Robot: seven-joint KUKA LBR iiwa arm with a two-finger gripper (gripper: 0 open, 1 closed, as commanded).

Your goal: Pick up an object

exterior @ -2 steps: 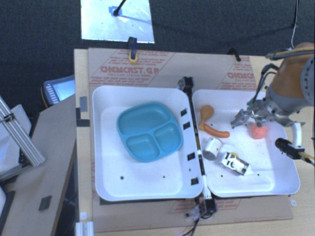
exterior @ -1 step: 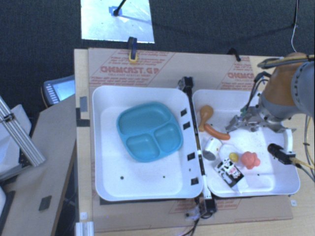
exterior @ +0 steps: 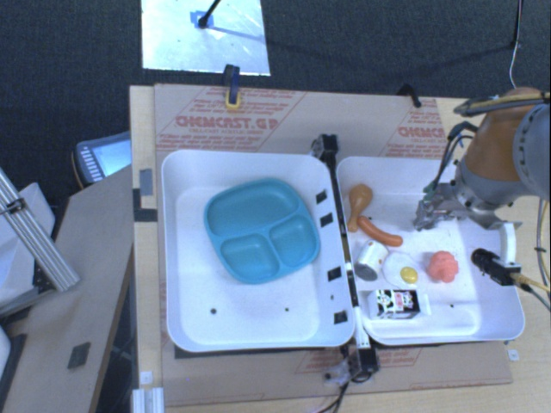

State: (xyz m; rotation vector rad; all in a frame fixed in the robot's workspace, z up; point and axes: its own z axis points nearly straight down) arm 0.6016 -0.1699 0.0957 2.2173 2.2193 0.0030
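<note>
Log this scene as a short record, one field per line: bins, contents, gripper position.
left bin: holds a blue divided plate
right bin: holds a tan bone-shaped toy, an orange sausage, a white cup, a fried egg toy, a pink lump, a black-and-white carton
gripper: over the right bin, right of the sausage
held: nothing seen between the fingers

In my right bin: a tan bone-shaped toy (exterior: 359, 201) tilted near the back, an orange sausage (exterior: 380, 231) lying just beside it, a white cup (exterior: 370, 257) tipped over, a fried egg (exterior: 404, 272), a pink lump (exterior: 443, 266), a black-and-white carton (exterior: 398, 303) lying flat in front.
</note>
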